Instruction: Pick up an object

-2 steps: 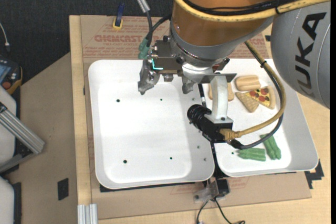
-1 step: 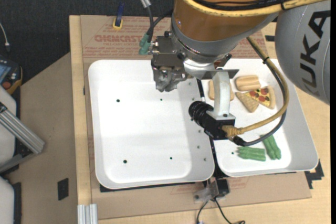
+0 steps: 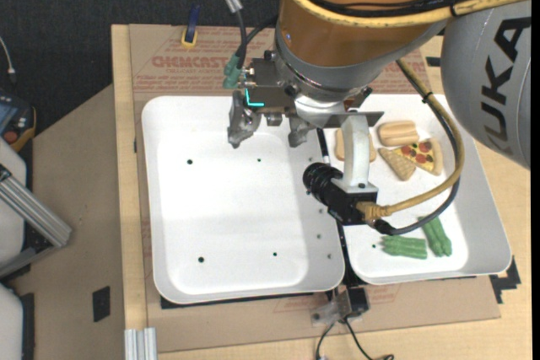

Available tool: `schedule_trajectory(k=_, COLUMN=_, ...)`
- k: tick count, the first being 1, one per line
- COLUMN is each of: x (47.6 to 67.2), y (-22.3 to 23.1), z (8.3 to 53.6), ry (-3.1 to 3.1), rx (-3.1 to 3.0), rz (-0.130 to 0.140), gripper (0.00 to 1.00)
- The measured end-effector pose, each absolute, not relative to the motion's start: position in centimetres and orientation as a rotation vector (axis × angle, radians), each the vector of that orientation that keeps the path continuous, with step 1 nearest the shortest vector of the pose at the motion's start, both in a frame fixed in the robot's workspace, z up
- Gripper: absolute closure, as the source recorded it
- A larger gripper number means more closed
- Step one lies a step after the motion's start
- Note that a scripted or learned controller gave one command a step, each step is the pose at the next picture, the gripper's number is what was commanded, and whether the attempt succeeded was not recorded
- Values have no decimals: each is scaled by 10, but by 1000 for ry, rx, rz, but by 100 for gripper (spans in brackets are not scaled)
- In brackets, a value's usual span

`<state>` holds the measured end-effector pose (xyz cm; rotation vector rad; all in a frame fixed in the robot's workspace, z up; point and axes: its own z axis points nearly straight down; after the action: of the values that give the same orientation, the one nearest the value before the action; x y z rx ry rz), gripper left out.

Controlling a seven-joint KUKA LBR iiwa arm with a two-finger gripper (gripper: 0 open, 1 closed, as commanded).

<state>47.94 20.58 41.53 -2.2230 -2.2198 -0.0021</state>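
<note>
My gripper (image 3: 268, 133) hangs over the far edge of the left bin (image 3: 169, 206), near its back right corner. Its two fingers (image 3: 240, 131) stand apart, open, and nothing sits between them. The toy foods lie in the right bin (image 3: 472, 257): a tan hot dog bun (image 3: 396, 132), a pizza slice (image 3: 419, 154) just in front of it, and two green pea pods (image 3: 405, 247) (image 3: 437, 236) near the front edge. A tan round piece (image 3: 341, 144) is partly hidden behind a white bracket (image 3: 357, 154) on the arm.
The arm's orange band and grey body cover the top right of the view. A black fitting (image 3: 331, 188) and a yellow cable (image 3: 422, 194) hang over the ridge between the bins. A cardboard sheet (image 3: 160, 55) lies under both bins.
</note>
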Motion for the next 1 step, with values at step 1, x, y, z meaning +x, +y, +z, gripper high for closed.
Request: schedule_trajectory(k=1, x=480, y=206, z=426, ry=-2221, rx=-2223, rz=-7, gripper=100)
